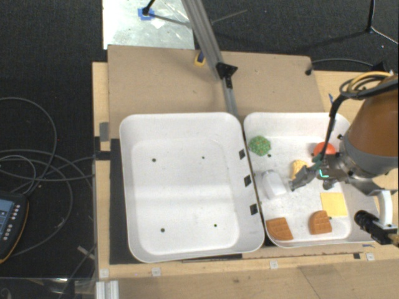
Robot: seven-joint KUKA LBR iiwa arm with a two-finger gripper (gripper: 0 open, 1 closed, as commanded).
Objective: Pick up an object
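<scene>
Table (162,80): brown board top, pale wood rim. Two shallow white bins side by side toward front edge, touching: left bin (131,167) near left edge, right bin (287,126) toward right edge. Back strip bare board.

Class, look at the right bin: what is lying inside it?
In the right bin: green ball, white block, yellow piece, yellow square, two orange-brown blocks. The arm covers the rest.
</scene>
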